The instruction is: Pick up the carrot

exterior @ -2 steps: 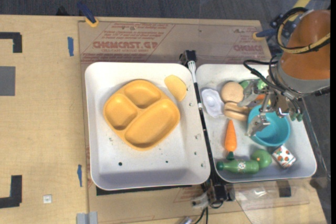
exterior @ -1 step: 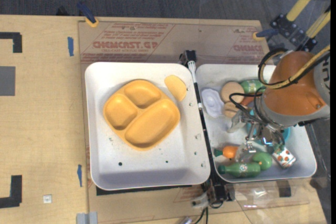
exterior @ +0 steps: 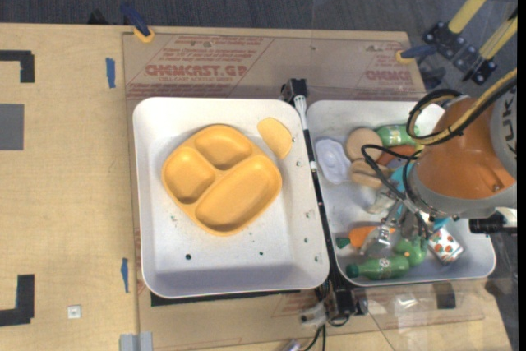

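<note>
The carrot (exterior: 358, 237) is a small orange piece with a green tip, lying near the front left of the right bin (exterior: 481, 267). My gripper (exterior: 384, 236) reaches down into that bin from the right and sits right beside the carrot's right end, touching or nearly touching it. The orange band of the arm (exterior: 460, 164) hangs above and hides the bin's right middle. I cannot see anything held in the gripper.
A green bottle (exterior: 382, 265) lies along the right bin's front wall, with a white spotted cube (exterior: 445, 245) to its right. A white cup (exterior: 332, 159), tan pieces (exterior: 362, 145) and a green item (exterior: 394, 135) crowd the back. The left bin (exterior: 156, 259) holds a yellow divided plate (exterior: 222, 177) and a yellow chip (exterior: 275, 136).
</note>
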Motion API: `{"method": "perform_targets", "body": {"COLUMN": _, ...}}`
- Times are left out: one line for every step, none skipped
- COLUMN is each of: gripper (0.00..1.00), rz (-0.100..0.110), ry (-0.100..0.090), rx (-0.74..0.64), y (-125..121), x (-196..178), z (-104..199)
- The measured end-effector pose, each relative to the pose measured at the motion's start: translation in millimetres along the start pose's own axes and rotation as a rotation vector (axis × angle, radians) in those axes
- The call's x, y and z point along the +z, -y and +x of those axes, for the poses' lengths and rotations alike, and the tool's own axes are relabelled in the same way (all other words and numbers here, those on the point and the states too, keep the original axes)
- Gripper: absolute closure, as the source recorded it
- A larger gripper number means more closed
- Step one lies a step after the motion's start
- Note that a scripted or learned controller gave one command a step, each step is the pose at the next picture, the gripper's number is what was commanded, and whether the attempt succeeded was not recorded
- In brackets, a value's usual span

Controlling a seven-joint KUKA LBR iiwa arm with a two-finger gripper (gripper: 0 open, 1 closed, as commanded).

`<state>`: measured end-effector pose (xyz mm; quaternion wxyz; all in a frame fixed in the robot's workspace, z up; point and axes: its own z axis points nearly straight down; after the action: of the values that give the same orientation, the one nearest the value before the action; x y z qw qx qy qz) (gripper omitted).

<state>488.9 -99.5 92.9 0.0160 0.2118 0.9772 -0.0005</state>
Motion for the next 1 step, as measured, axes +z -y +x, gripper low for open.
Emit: {"method": "perform_targets", "body": {"gripper": 0.00, "rz": 0.006, "ry": -0.021, "rx": 0.296, "y": -27.7, "x": -94.5, "z": 16.7}}
